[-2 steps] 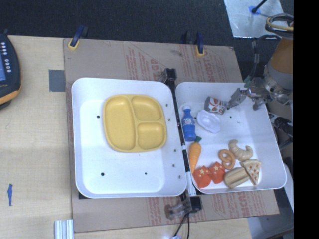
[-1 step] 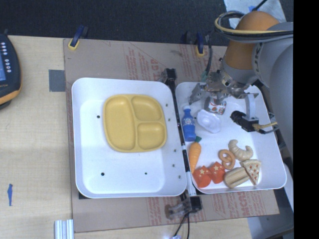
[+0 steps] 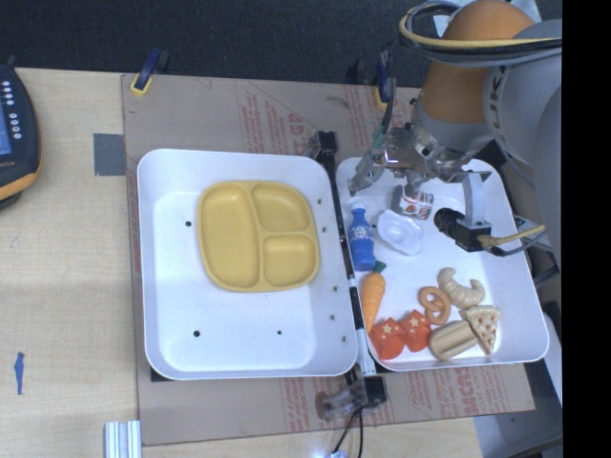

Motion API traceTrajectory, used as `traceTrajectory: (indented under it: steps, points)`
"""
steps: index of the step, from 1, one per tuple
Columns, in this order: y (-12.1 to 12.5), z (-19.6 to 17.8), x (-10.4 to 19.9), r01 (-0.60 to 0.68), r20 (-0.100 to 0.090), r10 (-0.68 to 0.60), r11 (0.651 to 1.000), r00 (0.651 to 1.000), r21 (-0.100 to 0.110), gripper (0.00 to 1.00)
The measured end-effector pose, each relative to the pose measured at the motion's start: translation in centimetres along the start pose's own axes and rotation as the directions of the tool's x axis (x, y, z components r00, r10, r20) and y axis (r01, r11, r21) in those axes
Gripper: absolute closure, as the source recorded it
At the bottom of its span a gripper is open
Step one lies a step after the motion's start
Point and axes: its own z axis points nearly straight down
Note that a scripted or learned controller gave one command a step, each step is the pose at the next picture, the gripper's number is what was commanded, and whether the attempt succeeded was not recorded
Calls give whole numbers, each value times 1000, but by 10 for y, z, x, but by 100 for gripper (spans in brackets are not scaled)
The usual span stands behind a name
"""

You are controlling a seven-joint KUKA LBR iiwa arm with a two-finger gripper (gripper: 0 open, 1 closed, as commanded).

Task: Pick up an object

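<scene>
From above, the end effector (image 3: 396, 165) is hovering over the far end of the right bin (image 3: 520, 284), and I cannot tell how open it is or whether it is gripping anything. Nothing looks lifted, so the pick seems undone. The nearest target, the bottle (image 3: 361, 239), is lying by the bin's left wall, long axis running far-to-near, cap pointing away.
</scene>
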Motion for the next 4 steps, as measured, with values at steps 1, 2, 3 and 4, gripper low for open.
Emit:
traceTrajectory:
  steps: [1,2,3,4]
  points:
    - [-7,4,2,-2,1,2,1000,1000,8,0]
    - [-14,5,21,-1,1,1,1000,1000,9,0]
    - [-161,5,2,-9,1,9,1000,1000,17,0]
    - [-100,61,-65,-10,5,10,1000,1000,3,0]
